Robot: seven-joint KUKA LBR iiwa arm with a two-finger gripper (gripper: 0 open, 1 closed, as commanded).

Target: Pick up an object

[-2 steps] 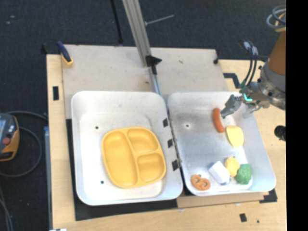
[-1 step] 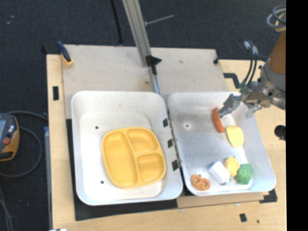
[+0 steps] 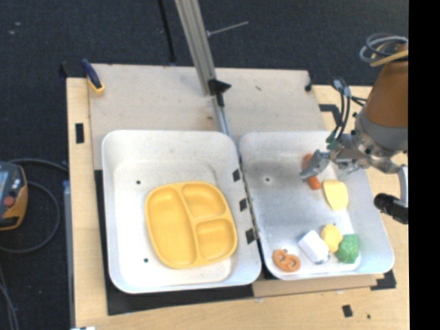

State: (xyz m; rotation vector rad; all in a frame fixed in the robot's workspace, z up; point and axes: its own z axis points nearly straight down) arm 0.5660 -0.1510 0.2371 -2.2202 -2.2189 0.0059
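My gripper (image 3: 316,168) hangs low over the right bin (image 3: 282,205), near its upper right part. A small orange-red piece (image 3: 314,182) shows just under and beside the gripper; whether it is touched or held is unclear. Just right of that lies a pale yellow piece (image 3: 336,194). Along the bin's front edge sit an orange pretzel-shaped toy (image 3: 287,260), a white block (image 3: 313,246), a yellow lemon-like toy (image 3: 332,236) and a green broccoli-like toy (image 3: 348,248).
The left bin (image 3: 124,163) holds a yellow divided plate (image 3: 191,222). A slanted metal post (image 3: 199,47) rises behind the bins. The arm's orange band (image 3: 388,95) and cables stand at the right edge.
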